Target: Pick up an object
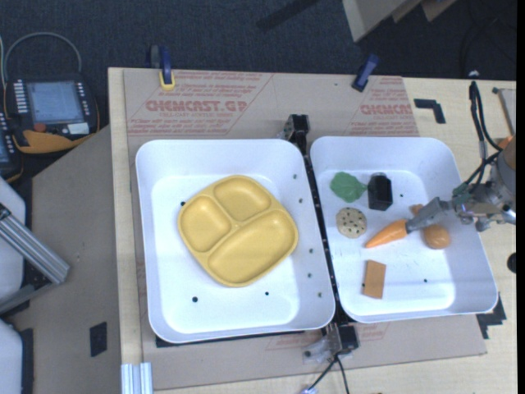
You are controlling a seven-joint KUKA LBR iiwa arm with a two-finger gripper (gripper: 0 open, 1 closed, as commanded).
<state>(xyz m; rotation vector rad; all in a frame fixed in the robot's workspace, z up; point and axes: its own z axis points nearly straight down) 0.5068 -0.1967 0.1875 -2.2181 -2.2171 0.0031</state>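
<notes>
The right bin holds a green leafy piece, a black block, a round speckled cookie, an orange carrot, an orange-brown ball and a tan rectangular block. My gripper reaches in from the right edge, low over the bin. Its tip sits by the carrot's thick end, just above the ball. Nothing is visibly held.
The left bin holds a yellow divided plate. Black clamps sit in the gap between the bins at the far and near ends. Cables hang at the right. A teach pendant lies off the bench, far left.
</notes>
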